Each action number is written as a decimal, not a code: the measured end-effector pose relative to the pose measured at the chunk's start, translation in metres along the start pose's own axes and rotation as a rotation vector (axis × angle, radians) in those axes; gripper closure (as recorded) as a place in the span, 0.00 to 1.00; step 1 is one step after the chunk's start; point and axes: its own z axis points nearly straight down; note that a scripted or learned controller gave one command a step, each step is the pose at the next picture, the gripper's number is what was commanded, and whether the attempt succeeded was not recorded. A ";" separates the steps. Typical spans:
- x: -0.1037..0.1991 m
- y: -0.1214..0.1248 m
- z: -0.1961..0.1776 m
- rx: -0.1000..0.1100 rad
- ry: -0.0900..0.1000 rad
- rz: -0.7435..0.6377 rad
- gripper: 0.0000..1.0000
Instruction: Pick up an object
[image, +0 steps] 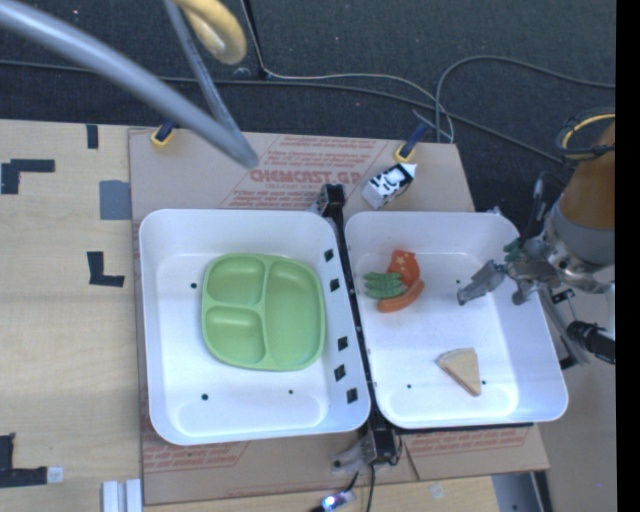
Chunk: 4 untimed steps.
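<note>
hovering gripper (497, 284): over the right side of the right bin (530, 405), reaching in from the right, not touching any item
fingers: look spread apart, nothing between them
orange and green toy (396, 281): lying in the right bin's upper left part, near the divider, well left of the gripper
tan wedge (462, 370): flat on the right bin's floor, lower middle, apart from the gripper
green plate (264, 311): three compartments, sitting in the middle of the left bin (165, 400)
cardboard sheet (300, 165): under both bins
</note>
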 end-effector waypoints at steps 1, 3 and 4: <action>0.000 0.003 -0.007 -0.012 -0.003 -0.004 0.00; 0.009 -0.003 0.107 -0.010 -0.003 -0.004 0.00; 0.009 -0.002 0.094 -0.012 -0.002 -0.005 1.00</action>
